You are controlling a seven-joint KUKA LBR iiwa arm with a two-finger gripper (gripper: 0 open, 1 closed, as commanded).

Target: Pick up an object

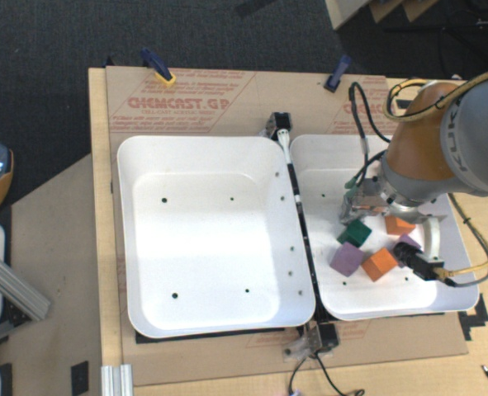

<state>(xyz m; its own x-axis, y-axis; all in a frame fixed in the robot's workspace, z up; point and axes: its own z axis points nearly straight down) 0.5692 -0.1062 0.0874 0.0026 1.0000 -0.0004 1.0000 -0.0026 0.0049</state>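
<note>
I count four blocks in the right bin (322, 159): one green (357, 233), one purple (347, 259), and two orange, the nearer one (381, 264) by the purple and the other (399, 224) partly tucked under the arm (446, 143). They sit in a loose cluster toward the bin's near right part, the purple and near orange just beside each other, the green just above the purple. My gripper (352, 214) is low over the bin and the green block sits right under its tip, touching or nearly so; I cannot tell from here how the claw stands or whether it has anything. There are two bins; the left bin (132, 159) lies alongside, the two rims meeting along a dark seam down the middle. The green block is well off the right bin's walls, with bare white floor to its left and toward the far rim. Both bins rest on a cardboard sheet (186, 97).
</note>
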